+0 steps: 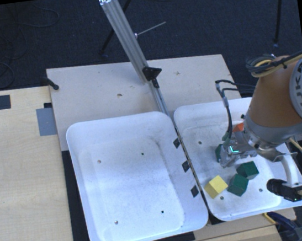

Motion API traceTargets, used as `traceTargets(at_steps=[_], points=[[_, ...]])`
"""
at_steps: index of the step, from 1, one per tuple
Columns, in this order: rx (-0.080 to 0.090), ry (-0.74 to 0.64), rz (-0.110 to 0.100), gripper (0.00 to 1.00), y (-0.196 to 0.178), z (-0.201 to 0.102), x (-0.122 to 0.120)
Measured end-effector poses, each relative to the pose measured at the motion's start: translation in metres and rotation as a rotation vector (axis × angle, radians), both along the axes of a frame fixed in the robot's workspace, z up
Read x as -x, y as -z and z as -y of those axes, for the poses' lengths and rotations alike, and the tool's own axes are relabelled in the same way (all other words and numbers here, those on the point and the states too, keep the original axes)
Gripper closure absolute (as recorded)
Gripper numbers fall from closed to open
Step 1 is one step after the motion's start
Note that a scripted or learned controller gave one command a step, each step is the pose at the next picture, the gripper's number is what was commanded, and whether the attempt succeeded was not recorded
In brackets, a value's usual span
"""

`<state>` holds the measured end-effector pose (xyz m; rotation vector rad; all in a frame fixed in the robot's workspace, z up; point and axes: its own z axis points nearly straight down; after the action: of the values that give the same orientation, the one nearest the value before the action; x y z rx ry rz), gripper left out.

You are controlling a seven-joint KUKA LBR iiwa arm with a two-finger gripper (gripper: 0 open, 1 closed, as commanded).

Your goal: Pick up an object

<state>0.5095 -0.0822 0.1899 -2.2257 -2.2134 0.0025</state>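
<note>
Nearest the camera, the front rim of the left bin [150, 237] is sitting over a dark mat, and its white floor is showing a few small holes. Beside it, touching along a shared edge with black clips, the right bin [207, 120] is holding the loose objects: a yellow block [216, 186] is lying near the front left of that bin, just beside the divider, and a dark green block [238, 185] is resting just to its right. A second dark green block [248, 170] is sitting slightly farther back, close to the first. Just behind these, the gripper [226, 154] is hanging low over the bin floor, with a teal glow at its tip; whether anything is between its fingers, or how far apart they are, cannot be told, since the wrist is covering them. The arm [276, 99], with its orange band, is reaching in from the right. Farther back, a slanted aluminium rail [129, 42] is rising from the pale bench [102, 93] toward the dark floor beyond.
</note>
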Motion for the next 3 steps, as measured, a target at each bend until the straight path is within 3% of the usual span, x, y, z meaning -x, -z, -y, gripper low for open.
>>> traceTargets(at_steps=[1,2,3], points=[[0.0,0.001,0.001,0.0,0.0,0.0,0.0],[0.0,-0.004,0.0,0.0,0.085,0.041,-0.069],[-0.009,-0.005,0.001,0.0,0.099,0.114,-0.112]])
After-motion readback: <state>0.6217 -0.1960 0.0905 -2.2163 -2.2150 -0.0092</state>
